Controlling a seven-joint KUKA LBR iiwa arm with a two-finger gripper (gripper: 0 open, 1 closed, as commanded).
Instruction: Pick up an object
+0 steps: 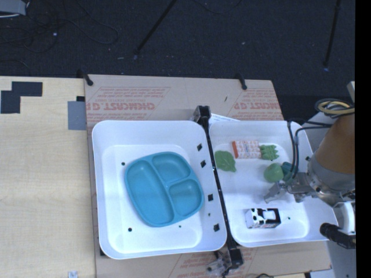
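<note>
Pincer (277,191) amid right bin (301,227); toys around

Bench (40,184): light wood-grain top with a few dark grey rectangular patches at upper left. Flat cardboard sheet (174,100) lies on it, printed red lettering reading reversed, black clips at its top corners. Two shallow white bins sit on the cardboard side by side, touching along a black clamped seam: left bin (107,201), right bin (293,227). Dark floor with cables lies beyond the bench's far edge.
</note>
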